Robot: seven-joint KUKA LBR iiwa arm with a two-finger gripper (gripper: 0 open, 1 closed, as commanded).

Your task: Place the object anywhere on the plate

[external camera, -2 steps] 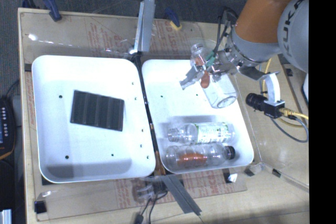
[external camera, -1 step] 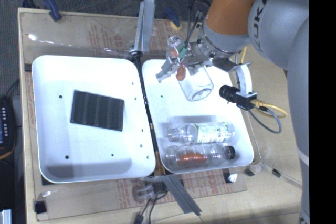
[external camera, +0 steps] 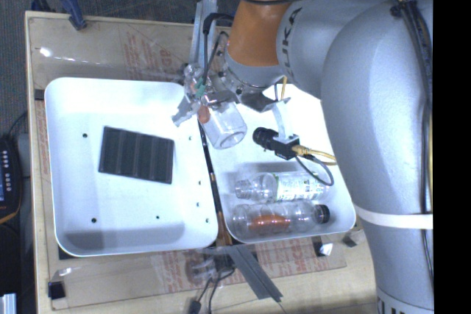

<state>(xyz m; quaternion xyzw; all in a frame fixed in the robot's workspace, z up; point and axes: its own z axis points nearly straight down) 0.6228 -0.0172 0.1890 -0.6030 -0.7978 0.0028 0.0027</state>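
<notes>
The plate (external camera: 136,154) is a dark ribbed rectangle lying flat in the middle of the left bin (external camera: 66,103). My gripper (external camera: 196,105) hangs over the divider between the two bins, at the upper right of the plate. A clear plastic cup (external camera: 224,126) lies tilted right below and to the right of the gripper, its near end against the gripper's tip and partly over the divider. The wrist hides whether the cup is actually held.
The right bin (external camera: 335,220) holds two clear plastic bottles lying on their sides, one with a label (external camera: 283,187) and one with a reddish insert (external camera: 276,218). A black cable plug (external camera: 272,141) dangles from the arm above them. The arm's big grey body covers the right side.
</notes>
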